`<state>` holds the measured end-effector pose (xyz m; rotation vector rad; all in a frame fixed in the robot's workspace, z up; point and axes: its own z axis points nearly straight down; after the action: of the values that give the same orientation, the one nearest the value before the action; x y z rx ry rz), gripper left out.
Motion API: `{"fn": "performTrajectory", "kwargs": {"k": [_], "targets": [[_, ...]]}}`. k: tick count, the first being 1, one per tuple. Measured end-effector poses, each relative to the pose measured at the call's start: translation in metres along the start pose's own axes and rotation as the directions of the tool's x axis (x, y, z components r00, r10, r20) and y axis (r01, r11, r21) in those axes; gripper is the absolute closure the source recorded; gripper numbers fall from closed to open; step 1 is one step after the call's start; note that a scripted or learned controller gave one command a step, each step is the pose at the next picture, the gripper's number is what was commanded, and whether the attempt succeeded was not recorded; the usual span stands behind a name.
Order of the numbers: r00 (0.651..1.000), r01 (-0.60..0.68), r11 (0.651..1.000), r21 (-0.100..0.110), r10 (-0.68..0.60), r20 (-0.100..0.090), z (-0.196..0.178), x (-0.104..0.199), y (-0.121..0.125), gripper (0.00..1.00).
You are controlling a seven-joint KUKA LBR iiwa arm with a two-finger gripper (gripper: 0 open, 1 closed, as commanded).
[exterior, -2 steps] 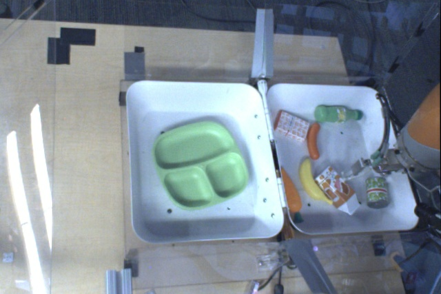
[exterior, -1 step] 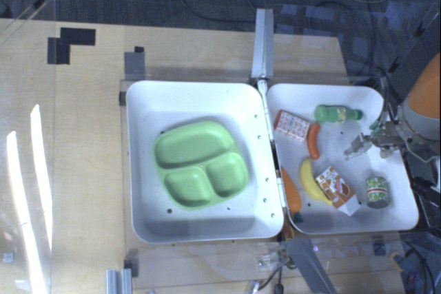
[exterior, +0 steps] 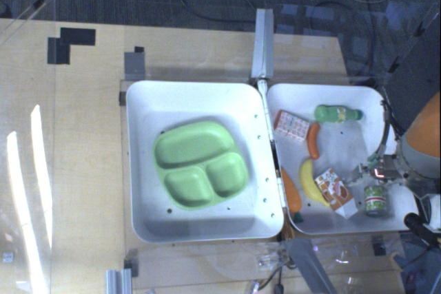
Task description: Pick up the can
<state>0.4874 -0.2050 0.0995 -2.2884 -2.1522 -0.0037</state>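
The can [exterior: 375, 201] stands upright in the right bin's [exterior: 358, 94] near-right corner, beside a small carton [exterior: 333, 189]. Gripper [exterior: 378, 174] just above it; grip state cannot be told. Descend centred, clear of the carton.

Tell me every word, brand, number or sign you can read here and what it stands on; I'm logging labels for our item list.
No text can be read.
can: green label, print too small.
snack carton: colourful picture, lettering blurred.
red and white packet: pattern visible, no legible words.
green bottle: label blurred.
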Motion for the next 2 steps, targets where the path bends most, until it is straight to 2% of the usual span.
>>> {"fn": "performTrajectory", "kwargs": {"k": [1, 2], "targets": [[1.000, 0.025, 1.000, -0.003, -0.025, 0.000, 0.012, 0.004, 0.001, 0.00], [0.980, -0.197, 0.980, -0.002, 0.197, 0.002, -0.032, 0.015, 0.029, 0.00]]}}
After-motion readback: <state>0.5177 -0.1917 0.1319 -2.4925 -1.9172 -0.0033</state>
